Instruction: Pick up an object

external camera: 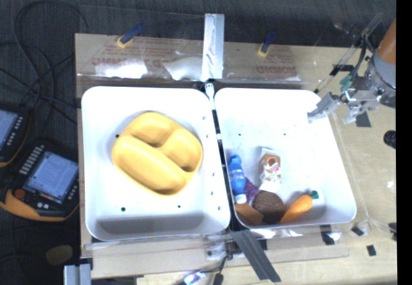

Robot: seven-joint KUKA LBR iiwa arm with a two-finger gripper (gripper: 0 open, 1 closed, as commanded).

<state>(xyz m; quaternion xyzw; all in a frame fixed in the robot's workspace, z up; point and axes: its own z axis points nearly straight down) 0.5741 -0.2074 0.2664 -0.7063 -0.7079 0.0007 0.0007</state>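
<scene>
The pincer [344, 105], its grip state impossible to tell, hangs over the right bin's [290, 107] far right rim, well apart from the carrot [297, 207] crowded near-side, so a grab could snag neighbours

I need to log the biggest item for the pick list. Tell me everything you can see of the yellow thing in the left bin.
The yellow thing is a large, smooth, rounded lump that looks like soft plastic or foam, shaped like a bread loaf with three bulging lobes divided by shallow creases. It lies flat on the floor of the left bin, roughly at its middle, apart from the walls, with nothing else touching it.
</scene>
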